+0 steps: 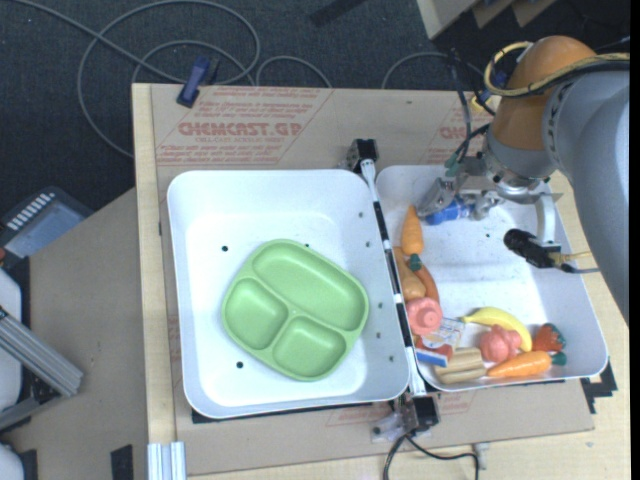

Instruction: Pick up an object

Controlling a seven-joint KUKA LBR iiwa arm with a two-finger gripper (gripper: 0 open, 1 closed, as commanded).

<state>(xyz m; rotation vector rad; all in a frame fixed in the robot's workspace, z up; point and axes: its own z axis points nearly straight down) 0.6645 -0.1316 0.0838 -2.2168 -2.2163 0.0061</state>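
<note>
Gripper (452, 204) hangs low over the far left corner of the right bin (485, 268). It is at the end of the big grey arm (592, 138), which comes in from the right. It is too small and dark here to tell if it is open or shut. A little blue thing (446, 211) is right at its tip, touching it or just beside it, and it is not clear if the gripper has hold of it.

The toys to pick from are all in the right bin. An orange toy (411, 230) lies along the left wall, just near of the gripper. Nearer along that wall are an orange and brown toy (416, 284) and then a pink toy (425, 316).

The rest are heaped close together along the near wall. A yellow banana (497, 318) lies at the far side of the heap. Just near of it is a round pink and red toy (500, 343). A long carrot (518, 366) lies by the near rim. A small red toy (549, 338) is at the right end. A tan toy (455, 371) is at the left end, beside a small white card (438, 341).

The middle of the right bin is bare white floor.

The left bin (260, 213) has one thing in it, a green plate (293, 308) with three parts, lying flat in the middle.
</note>
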